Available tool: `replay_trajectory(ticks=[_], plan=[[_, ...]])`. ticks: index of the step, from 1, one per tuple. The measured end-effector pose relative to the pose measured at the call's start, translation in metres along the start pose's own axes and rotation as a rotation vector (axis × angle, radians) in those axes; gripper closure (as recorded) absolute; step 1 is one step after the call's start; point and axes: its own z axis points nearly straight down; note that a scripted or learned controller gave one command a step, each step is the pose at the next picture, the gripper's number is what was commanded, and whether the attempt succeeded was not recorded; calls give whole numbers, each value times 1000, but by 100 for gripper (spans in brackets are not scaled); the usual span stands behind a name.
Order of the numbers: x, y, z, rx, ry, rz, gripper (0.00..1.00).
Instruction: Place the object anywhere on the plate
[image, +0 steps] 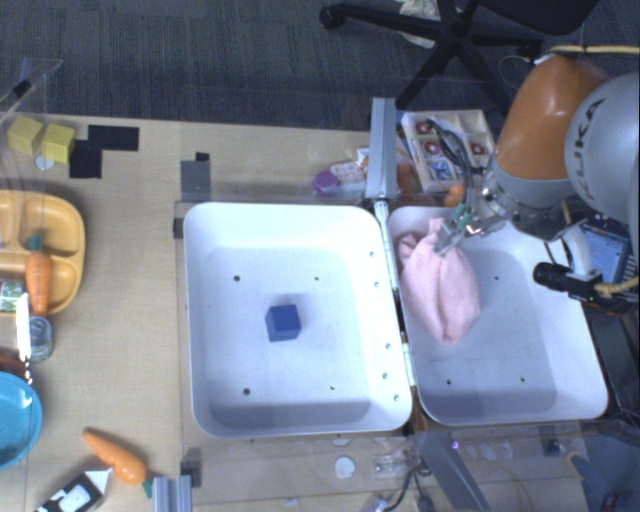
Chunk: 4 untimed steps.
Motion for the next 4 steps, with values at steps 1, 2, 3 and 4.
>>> replay_trajectory(ticks=[1, 2, 3, 4], plan=[[56, 13, -28, -4, -2, -142, 100], [106, 31, -44, -5, -2, -287, 100], [70, 33, 1, -1, 1, -592, 100], [119, 48, -32, -7, -3, -629, 100]])
